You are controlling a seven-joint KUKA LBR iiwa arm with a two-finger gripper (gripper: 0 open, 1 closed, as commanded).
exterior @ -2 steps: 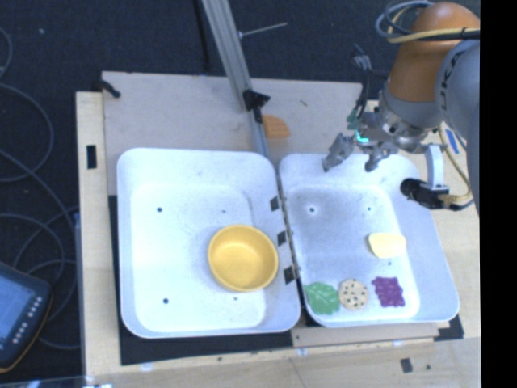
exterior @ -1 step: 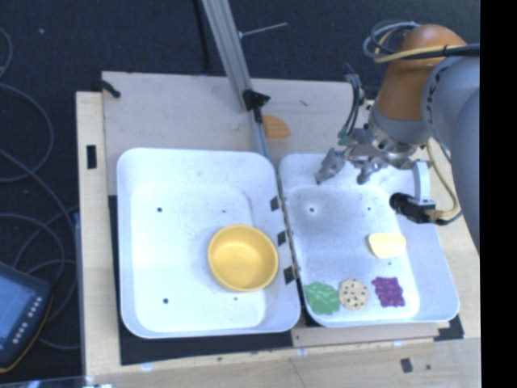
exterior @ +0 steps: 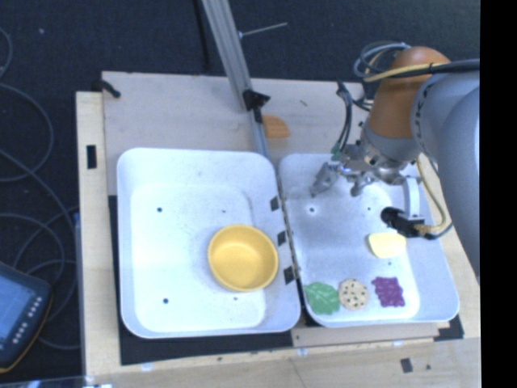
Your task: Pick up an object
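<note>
My gripper hangs over the far end of the right bin, its two fingers spread apart and nothing between them, so it is open. Nearer the front of that bin lie a pale yellow block, a green leafy piece, a round speckled cookie and a purple grape cluster. All of these lie apart from the gripper, toward the bin's front edge. A yellow bowl stands upright in the left bin.
A small orange object lies on the bench behind the bins, beside a slanted metal rail. Black cable loops hang from the wrist over the right bin's right side. A dark tablet sits off the bench at lower left.
</note>
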